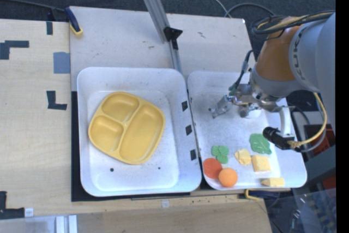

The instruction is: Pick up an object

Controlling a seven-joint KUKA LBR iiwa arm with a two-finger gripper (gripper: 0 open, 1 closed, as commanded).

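Nearest, at six o'clock in the right white bin (203, 90), a round orange ball (228, 177) is lying beside a red disc (211, 165), green leaf-shaped pieces (220, 152) and yellow blocks (260, 162). Toward twelve o'clock, the metal two-finger gripper (215, 113) is hovering, nothing between its fingers; their spread cannot be judged. At nine o'clock, a yellow compartment plate (126, 126) is occupying the left bin (87, 117).

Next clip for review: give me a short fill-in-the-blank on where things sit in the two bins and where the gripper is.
1. The yellow divided plate lies in the ____ bin.
2. The orange ball touches the ____ tomato-like piece beside it.
3. The gripper hovers over the ____ bin, apart from the toy food.
4. The plate has ____ compartments.

Missing words: left; red; right; three
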